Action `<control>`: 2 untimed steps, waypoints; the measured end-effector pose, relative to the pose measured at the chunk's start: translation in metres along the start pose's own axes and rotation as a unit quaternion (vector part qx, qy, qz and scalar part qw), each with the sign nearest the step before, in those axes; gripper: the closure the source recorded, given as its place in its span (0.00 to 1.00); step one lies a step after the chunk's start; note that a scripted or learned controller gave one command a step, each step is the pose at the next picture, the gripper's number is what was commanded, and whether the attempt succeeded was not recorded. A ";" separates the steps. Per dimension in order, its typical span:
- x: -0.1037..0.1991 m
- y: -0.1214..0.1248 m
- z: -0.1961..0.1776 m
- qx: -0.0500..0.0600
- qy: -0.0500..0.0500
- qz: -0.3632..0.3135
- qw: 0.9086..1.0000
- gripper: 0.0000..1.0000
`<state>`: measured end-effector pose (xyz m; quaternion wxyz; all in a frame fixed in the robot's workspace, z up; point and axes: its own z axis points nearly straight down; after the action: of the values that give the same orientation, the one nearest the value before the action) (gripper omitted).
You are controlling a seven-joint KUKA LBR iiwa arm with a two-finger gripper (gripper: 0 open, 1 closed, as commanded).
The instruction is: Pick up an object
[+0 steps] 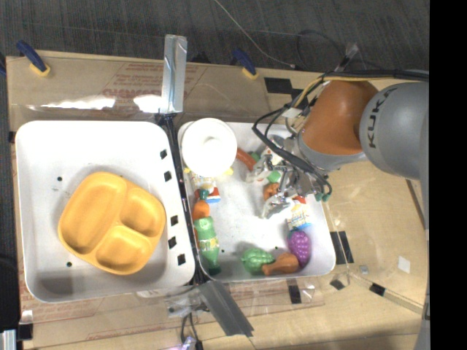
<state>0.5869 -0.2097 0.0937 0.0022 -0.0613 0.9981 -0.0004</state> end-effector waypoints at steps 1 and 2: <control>-0.009 0.031 0.001 -0.001 0.003 0.044 0.999 0.00; -0.003 0.094 0.000 0.002 0.001 0.048 0.999 0.00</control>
<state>0.5781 -0.1163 0.0938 0.0018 -0.0132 0.9999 -0.0025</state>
